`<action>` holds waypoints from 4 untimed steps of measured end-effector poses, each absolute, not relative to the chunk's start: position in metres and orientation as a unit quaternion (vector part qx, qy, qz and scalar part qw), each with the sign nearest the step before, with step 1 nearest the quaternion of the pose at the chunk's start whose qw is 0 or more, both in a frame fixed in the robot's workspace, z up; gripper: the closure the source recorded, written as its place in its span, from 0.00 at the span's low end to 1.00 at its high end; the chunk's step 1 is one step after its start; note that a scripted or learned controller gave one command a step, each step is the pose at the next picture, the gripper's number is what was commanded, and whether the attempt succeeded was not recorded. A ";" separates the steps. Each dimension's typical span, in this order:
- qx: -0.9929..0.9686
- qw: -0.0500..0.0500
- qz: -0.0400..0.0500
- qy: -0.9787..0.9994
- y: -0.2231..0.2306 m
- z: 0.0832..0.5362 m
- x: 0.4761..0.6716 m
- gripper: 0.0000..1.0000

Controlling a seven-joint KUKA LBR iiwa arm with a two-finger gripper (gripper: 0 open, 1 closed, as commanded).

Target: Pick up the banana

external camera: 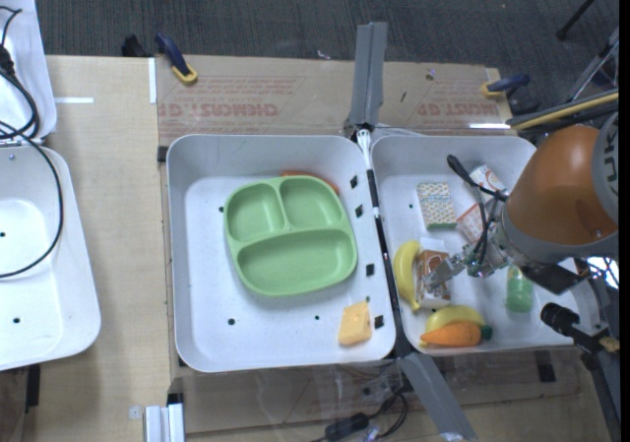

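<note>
The banana (405, 275) is a short yellow curved fruit lying along the left wall of the right bin (394, 159). A brown snack packet (430, 274) lies against its right side. My gripper (465, 267) is low in the right bin, just right of that packet and a short way right of the banana. Nothing shows between it and the banana but the packet. The grey and orange arm (566, 189) covers the bin's right part.
In the right bin, an orange carrot (453, 336) and a yellow fruit (455, 316) lie at the front, with a green bottle (519, 290) and a patterned packet (435, 204) nearby. The left bin (197, 263) holds a green divided plate (290, 233) and a yellow wedge (355, 324).
</note>
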State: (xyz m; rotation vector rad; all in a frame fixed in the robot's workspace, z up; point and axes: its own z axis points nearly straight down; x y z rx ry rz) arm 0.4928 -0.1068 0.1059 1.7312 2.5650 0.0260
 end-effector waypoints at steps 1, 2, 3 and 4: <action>0.458 0.021 0.009 0.889 -0.113 0.105 0.493 0.00; 0.325 0.021 0.006 0.945 -0.116 0.105 0.493 0.00; 0.414 -0.001 0.000 0.910 -0.114 0.143 0.489 0.00; 0.416 -0.001 -0.001 0.909 -0.028 0.189 0.550 0.00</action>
